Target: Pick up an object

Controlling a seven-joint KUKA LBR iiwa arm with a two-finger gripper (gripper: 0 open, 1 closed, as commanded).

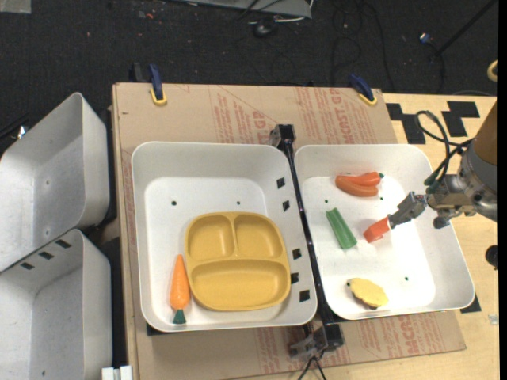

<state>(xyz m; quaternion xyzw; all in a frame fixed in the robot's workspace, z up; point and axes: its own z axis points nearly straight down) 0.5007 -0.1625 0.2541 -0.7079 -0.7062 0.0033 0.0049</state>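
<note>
From the camera view above the bench (238, 105), I see 2 shallow white bins side by side. The left bin (154, 172) holds a yellow divided tray (237, 260) with a carrot (180, 283) lying just beside its left edge. The right bin (412, 165) holds 4 small things: an orange-red pepper (358, 183) toward the back, a green stick (342, 229) near the middle, a yellow piece (367, 293) at the front, and a small red piece (377, 229) just right of the green stick.

My arm reaches in from the right, and my gripper (402, 214) sits low over the right bin with its dark tip at the upper right end of the small red piece. It looks to be touching that piece or very nearly so. At this slant and size I cannot tell whether my gripper is parted or closed, nor whether the red piece sits inside it.

As I judge it, the task is partly along: I am at a likely target, but every item appears to rest on a bin floor. A sure grasp and the lift are left.
</note>
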